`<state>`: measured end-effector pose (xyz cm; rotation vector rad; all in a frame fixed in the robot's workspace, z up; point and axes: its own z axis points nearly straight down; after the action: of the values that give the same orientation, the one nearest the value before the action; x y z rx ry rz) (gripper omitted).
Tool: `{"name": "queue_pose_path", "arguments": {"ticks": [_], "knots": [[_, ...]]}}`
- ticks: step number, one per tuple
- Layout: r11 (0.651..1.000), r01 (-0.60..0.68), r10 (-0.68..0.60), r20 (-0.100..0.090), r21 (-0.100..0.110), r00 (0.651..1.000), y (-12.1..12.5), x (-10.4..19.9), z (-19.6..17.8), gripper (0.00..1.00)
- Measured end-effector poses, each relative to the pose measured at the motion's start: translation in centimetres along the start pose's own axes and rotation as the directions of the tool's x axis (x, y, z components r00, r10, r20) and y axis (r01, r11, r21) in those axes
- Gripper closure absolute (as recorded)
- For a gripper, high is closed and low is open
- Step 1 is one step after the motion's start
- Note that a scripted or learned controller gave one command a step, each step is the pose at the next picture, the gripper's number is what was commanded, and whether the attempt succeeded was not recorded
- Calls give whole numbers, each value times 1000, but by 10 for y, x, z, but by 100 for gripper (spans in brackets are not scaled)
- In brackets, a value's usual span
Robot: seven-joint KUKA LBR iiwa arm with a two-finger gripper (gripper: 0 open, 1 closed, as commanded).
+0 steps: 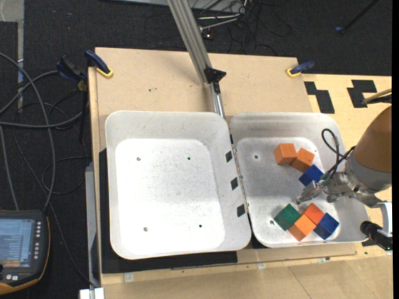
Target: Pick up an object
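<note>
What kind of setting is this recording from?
Most likely a robotics lab bench. Two white bins sit on a clamped wooden board, coloured blocks lie in the right-hand bin, cables trail over the dark floor, and the gripper hovers over the blocks.

Matt white plastic bins [167, 129], finely speckled; smooth, matt-painted blocks [286, 154] in orange, blue, green; pale, unvarnished wooden bench [156, 76]; brushed metal pole [187, 23]; dark, coarse carpet [50, 23].

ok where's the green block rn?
The green block sits in the right bin, near its front edge, at the left end of a cluster with an orange block and a blue block.
</note>
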<state>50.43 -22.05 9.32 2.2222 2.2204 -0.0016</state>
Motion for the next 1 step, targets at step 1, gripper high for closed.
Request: {"name": "queue_pose_path", "arguments": {"ticks": [1], "knots": [[1000,0,0,0,-4,1000,1,0,-13,100]]}}
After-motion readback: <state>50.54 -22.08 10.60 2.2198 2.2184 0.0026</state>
